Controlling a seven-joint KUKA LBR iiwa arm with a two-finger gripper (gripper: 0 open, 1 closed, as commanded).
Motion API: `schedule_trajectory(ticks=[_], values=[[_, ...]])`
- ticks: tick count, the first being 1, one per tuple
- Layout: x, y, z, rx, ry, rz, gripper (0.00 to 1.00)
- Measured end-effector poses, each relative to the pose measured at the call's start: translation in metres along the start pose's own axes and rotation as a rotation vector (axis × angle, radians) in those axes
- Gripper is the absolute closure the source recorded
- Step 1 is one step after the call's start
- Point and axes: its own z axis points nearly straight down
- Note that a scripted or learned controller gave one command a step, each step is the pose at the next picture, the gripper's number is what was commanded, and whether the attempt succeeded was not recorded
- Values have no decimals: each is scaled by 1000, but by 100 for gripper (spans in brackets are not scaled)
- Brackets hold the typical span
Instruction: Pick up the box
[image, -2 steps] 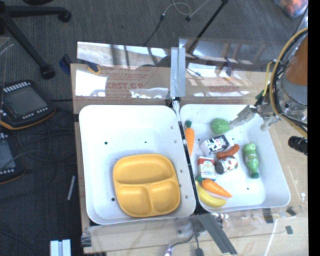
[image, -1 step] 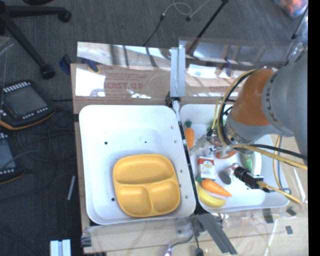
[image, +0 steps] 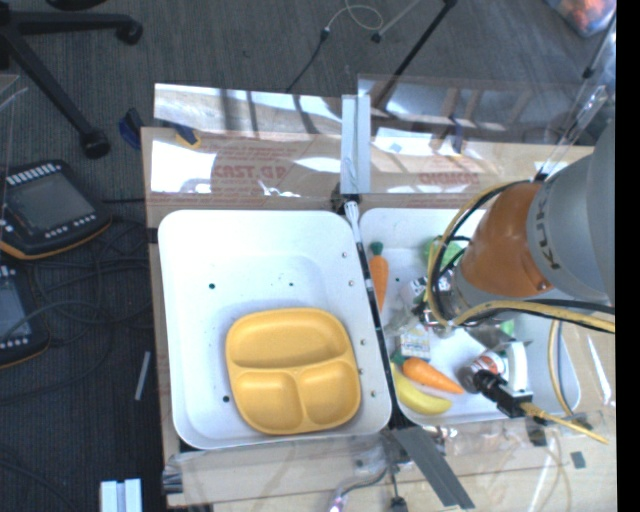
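The arm's grey body and orange band (image: 508, 245) hang over the right bin (image: 572, 375). Below the band the gripper (image: 432, 308) reaches down into the middle of that bin, amid cables. A small pale box (image: 414, 346) with a printed label lies just below and left of the gripper, close to the bin's left wall. I cannot tell whether the gripper touches the box.
Near the box lie a carrot (image: 433, 375), a yellow banana (image: 424, 399) and a second carrot (image: 379, 278) along the divider. Something green (image: 440, 250) peeks out behind the arm. The left bin (image: 200, 260) holds a yellow divided plate (image: 292, 368).
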Motion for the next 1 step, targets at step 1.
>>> schedule_trajectory(ticks=[1], values=[[-3,88,4,7,3,-67,0]])
